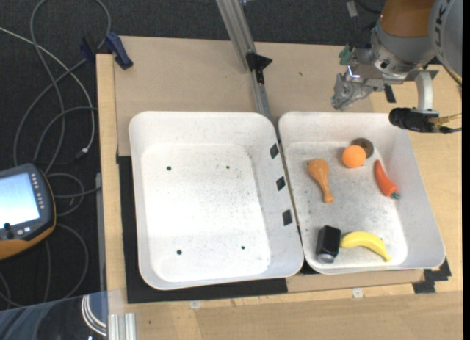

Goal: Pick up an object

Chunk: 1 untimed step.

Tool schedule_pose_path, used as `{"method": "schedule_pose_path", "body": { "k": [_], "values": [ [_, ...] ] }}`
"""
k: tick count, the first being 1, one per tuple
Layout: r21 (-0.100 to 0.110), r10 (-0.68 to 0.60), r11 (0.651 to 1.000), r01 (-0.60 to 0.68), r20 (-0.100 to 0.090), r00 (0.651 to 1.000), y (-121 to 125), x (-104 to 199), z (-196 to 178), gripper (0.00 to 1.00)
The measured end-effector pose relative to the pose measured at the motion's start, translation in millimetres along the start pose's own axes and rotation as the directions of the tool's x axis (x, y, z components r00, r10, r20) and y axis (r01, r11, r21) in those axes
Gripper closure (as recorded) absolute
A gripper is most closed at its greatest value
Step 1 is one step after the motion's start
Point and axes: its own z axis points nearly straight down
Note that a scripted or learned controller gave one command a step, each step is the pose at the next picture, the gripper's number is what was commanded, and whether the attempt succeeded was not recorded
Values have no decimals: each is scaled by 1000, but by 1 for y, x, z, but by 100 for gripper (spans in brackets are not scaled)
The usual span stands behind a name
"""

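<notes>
The right bin (418, 206) held five things — an orange ball (354, 156), drumstick (321, 178), red pepper (384, 179), banana (365, 244) and black block (327, 243). Upper right, the gripper (345, 98) hung above the bench.

Banana (365, 244), carrot (385, 179), orange ball (354, 156) in right bin (418, 206).

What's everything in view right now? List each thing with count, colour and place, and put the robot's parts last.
bins: 2, white, side by side on the bench
orange ball: 1, orange, right bin, far end
brown ring: 1, brown, right bin, just behind the ball
drumstick: 1, tan, right bin, middle
carrot: 1, red-orange with green tip, right bin, right side
banana: 1, yellow, right bin, near end
black block: 1, black, right bin, beside the banana
clamp: 1, blue, bench's far left corner
pendant: 1, orange and grey, left of bench
arm: 1, grey and orange, upper right
gripper: 1, grey, above the bench behind the right bin
</notes>
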Motion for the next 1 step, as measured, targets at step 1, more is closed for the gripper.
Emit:
{"method": "schedule_pose_path", "body": {
  "k": [1],
  "values": [
    [13,-2,1000,2,-3,1000,-18,39,3,100]
  ]
}}
